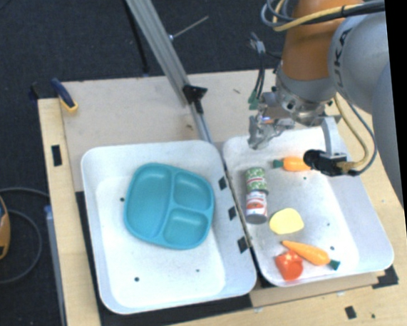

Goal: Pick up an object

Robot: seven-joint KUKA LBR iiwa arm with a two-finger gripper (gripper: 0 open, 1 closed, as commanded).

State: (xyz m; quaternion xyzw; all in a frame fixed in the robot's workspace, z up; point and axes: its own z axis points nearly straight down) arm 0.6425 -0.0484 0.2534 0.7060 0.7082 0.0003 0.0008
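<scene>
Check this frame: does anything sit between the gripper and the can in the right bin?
Nothing visible does. The gripper hangs over the right bin's far left corner, and only bare bin floor separates it from the can lying nearer the camera.

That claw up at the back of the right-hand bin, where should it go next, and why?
Probably forward and down toward the small jar. The claw hangs over the right bin's far corner with nothing seen between its fingers, and the jar lies nearest, just below it in the camera view, apart from the other pieces.
</scene>
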